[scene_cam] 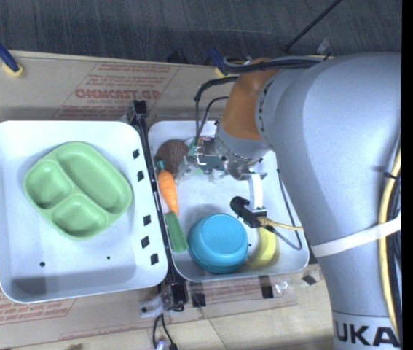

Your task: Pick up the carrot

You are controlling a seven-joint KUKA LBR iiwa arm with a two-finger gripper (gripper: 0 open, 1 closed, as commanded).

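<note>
Carrot (167, 193) lies in the right bin (288, 257), against its left wall, long axis running along that wall, green top toward the blue bowl (219, 243). From the carrot, the pincer (206, 159) sits up and to the right, near; whether it is spread, I cannot tell.

You are looking down on a dark grey ribbed floor (119, 13) running across the top of the view. A brown cardboard sheet (119, 86) printed with red lettering is covering the bench, and blue clamps (6, 57) are gripping its far edge (a second one is sitting near the middle). A thin black rod (323, 13) is slanting across the floor at upper right.
</note>
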